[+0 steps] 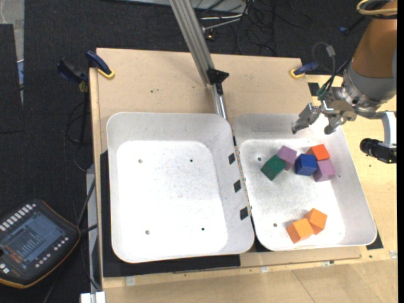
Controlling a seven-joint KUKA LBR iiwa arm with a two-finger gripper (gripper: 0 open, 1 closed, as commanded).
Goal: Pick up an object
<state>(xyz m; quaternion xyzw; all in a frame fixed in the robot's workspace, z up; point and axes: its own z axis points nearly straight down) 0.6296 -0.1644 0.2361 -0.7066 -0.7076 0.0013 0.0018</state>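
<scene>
The right bin point(353, 223) holds several small blocks. A green block point(273, 168) lies beside a light purple one point(287, 156). A blue block point(306, 164), an orange block point(319, 152) and another purple block point(325, 170) form a cluster just to their right. Two more orange blocks point(298, 230) point(317, 219) rest near the bin's front. My gripper point(314, 124) hangs above the far edge of the right bin, up and behind the cluster. Its two fingers are spread apart, open, with nothing between them.
The left bin point(167, 185) sits beside the right one. A slanted metal pole point(192, 30) runs down to the gap between the bins. Clamps point(101, 65) point(302, 70) mark the bench's far corners. A teach pendant point(35, 242) lies at lower left.
</scene>
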